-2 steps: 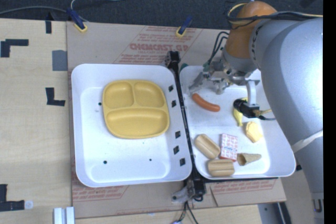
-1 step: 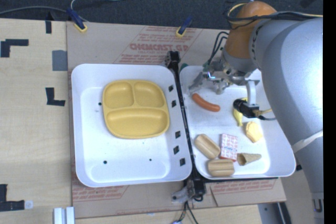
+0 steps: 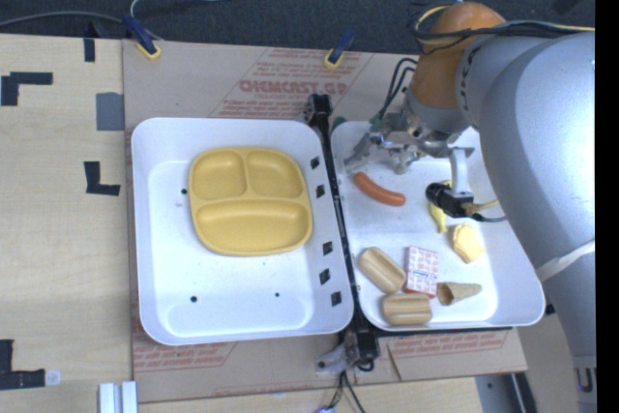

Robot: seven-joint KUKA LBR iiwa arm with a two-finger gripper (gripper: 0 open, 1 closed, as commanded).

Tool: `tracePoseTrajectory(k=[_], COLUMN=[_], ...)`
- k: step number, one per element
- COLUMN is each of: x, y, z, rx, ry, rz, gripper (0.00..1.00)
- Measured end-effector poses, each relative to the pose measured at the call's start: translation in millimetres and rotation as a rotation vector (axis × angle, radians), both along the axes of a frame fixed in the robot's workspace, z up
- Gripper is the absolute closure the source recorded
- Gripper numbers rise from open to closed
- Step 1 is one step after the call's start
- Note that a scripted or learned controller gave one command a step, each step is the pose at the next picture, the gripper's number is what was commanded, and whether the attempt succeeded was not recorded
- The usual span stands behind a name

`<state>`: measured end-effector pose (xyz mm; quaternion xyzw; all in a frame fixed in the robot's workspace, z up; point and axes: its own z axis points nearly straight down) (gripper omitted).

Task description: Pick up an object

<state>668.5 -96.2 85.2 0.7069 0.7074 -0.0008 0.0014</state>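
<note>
The grey arm (image 3: 542, 131), bulking large over the right side, lies nearest the camera. Its end effector (image 3: 392, 148) hangs low over the back of the right bin (image 3: 513, 309); whether its fingers are parted or closed cannot be told, and nothing shows held in it. Just below it lies the sausage (image 3: 378, 190), red-orange, slanting across the bin floor, apparently the likeliest pick. To take it well, I judge the end effector should square across the sausage's narrow width, centre on its middle and descend straight, since a round thing may roll from an off-centre pinch. Further out sit a yellow wedge (image 3: 467, 242), a bread roll (image 3: 381, 269), a second roll (image 3: 406, 309), a pink wafer (image 3: 422, 268) and a cone (image 3: 457, 292). The left bin (image 3: 155, 237) holds a yellow divided plate (image 3: 251, 200).
</note>
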Motion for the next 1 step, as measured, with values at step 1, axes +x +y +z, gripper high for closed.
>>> tracePoseTrajectory(k=[1], x=[0.2], y=[-0.1], z=[10.4], rx=[-0.002], ry=[0.0], rz=[0.001], gripper=[1.0])
